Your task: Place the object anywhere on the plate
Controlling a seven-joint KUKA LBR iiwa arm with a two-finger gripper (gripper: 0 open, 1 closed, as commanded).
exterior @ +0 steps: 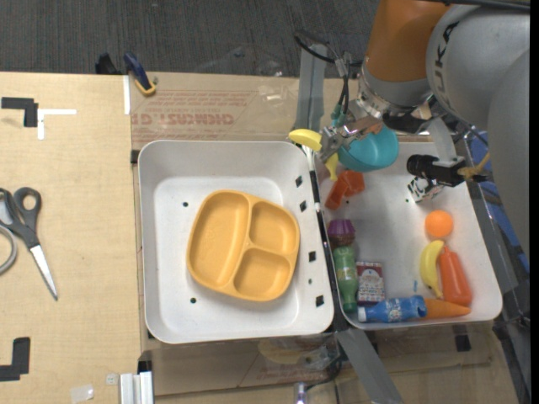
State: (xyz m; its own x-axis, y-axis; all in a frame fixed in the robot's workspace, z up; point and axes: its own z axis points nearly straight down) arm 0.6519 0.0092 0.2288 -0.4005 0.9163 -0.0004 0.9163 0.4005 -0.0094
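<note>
Now tool [347,135] touching teal object [370,150]; grip unclear; plate [242,245] well apart.

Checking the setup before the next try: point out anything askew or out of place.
A yellow piece sits on the rim between the two bins, beside the gripper, rather than inside either. The plate lies flat in the left bin.

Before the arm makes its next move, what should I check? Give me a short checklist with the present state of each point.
1. Gripper over the right bin, near its top left corner: ok.
2. Teal object beside the gripper, held or not: cannot tell.
3. Yellow plate lies flat in the left bin: ok.
4. Plate compartments free to receive an object: ok.
5. Object already on the plate: not ok.
</note>
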